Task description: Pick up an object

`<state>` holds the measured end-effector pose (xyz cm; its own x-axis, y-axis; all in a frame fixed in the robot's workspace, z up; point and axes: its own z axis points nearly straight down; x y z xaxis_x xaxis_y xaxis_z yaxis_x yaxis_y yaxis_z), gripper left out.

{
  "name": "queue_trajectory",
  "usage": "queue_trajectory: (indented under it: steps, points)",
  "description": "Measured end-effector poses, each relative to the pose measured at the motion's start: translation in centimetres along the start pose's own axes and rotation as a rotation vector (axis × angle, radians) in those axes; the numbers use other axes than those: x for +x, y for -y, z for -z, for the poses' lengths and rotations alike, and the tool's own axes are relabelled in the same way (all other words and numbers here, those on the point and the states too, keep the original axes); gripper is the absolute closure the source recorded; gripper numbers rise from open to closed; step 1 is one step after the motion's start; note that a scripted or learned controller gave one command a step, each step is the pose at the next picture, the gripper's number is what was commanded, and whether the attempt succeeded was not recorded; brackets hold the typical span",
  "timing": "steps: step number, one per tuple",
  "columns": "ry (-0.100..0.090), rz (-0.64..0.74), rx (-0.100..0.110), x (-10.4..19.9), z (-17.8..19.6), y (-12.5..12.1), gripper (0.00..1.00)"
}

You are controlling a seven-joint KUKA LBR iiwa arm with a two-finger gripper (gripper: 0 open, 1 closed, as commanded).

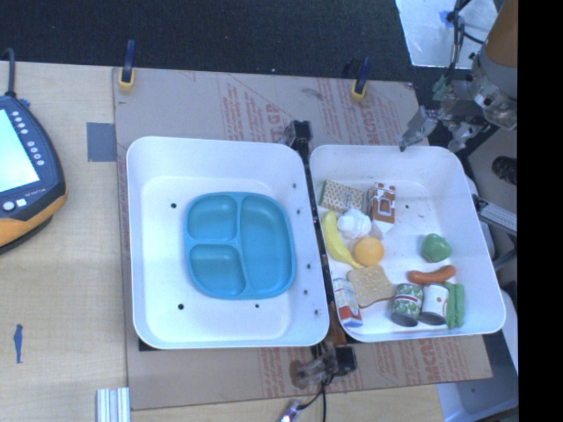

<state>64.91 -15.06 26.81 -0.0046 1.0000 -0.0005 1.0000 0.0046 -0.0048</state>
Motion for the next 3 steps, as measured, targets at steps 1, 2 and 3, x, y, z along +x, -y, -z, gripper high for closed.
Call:
queue_trajectory:
  steps: [1,2,3]
  points:
    - [0.0,0.001,0.002,4.3,-13.1,-0.7,0.0]
    - [0.0,0.0,0.001,2.1,-15.9,7.1,0.0]
    - [0.001,0.001,-0.001,2.8,-17.7,4.0,0.0]
